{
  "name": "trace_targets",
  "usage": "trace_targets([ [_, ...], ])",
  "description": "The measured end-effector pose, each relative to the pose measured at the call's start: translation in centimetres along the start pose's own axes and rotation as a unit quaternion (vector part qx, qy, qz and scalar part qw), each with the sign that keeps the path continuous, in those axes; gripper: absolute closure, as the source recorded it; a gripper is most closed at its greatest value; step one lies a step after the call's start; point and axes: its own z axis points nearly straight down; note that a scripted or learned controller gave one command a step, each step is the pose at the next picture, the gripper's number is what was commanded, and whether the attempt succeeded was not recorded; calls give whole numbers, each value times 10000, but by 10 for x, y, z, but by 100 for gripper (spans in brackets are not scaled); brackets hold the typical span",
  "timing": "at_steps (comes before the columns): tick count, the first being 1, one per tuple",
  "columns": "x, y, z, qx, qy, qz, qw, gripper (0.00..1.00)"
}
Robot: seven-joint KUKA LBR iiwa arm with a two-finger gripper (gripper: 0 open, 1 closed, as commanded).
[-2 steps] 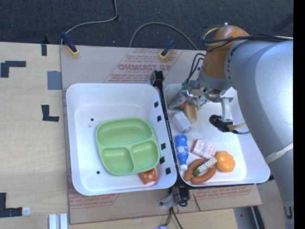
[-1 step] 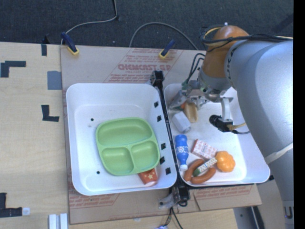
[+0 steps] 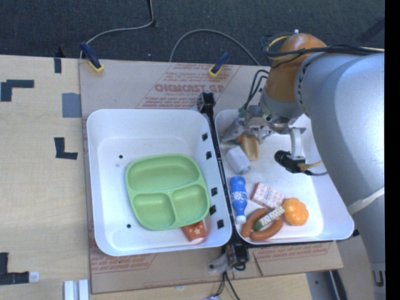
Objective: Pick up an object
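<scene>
The grey two-finger gripper [image 3: 245,136] hangs low over the upper left part of the right shallow white bin [image 3: 325,227], directly above a tan, bread-like piece [image 3: 250,146] and just above a small grey block [image 3: 237,160]. Whether its fingers stand apart or together I cannot tell; arm and wrist hardware hide them. Judged target: the tan piece, probably light plastic, stiff, mildly slick; best gripped across its narrow width. Lower in that bin lie a blue-and-white small bottle [image 3: 237,197], a pink-and-white packet [image 3: 267,195], a round orange fruit [image 3: 295,212] and a red-brown sausage [image 3: 262,224]. Left bin [image 3: 103,167]: green divided plastic tray [image 3: 167,190], small red carton [image 3: 195,230].
</scene>
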Motion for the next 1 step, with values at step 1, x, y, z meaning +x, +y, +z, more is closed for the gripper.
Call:
trace_targets([
  [1, -1, -1, -11, 23, -9, -3, 10000, 100],
])
